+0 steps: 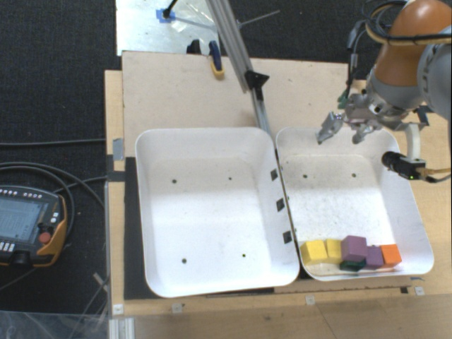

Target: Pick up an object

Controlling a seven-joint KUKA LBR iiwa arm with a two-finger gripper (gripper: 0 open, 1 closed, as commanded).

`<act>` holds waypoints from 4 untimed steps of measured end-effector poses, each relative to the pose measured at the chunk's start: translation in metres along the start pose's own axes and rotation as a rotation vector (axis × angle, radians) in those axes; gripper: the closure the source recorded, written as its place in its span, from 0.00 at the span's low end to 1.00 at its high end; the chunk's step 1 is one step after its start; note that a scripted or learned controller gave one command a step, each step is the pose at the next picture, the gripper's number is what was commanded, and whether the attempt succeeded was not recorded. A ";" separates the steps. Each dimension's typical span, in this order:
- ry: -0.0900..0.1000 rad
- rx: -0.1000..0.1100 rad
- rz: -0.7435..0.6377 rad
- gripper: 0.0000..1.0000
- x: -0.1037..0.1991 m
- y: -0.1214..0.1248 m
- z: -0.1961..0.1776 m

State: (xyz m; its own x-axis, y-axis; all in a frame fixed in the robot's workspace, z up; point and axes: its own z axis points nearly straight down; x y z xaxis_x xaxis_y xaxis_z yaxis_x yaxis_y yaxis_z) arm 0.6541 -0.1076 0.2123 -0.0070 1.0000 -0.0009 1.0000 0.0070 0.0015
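Observation:
Several small blocks lie together along the near edge of the right bin (406, 210): a yellow block (314, 251), a smaller yellow one (333, 248), a purple block (354, 246), a dark green piece (352, 265), a second purple block (374, 257) and an orange block (390, 254). My gripper (345, 130) hangs above the far rim of the right bin, well away from the blocks. Its two fingers stand apart, open, with nothing between them.
The left bin (152, 210) sits beside the right one, their rims touching in the middle. A slanted metal pole (233, 41) crosses the back of the bench. A blue-yellow clamp (215, 56) lies at the far edge. A teach pendant (25, 224) rests off the bench at left.

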 end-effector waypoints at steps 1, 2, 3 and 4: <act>0.003 0.011 0.006 0.00 0.026 -0.093 0.117; 0.003 0.008 0.009 0.00 0.023 -0.154 0.123; 0.001 -0.009 0.000 0.00 0.053 -0.167 -0.045; 0.000 0.002 0.009 0.00 0.029 -0.170 -0.017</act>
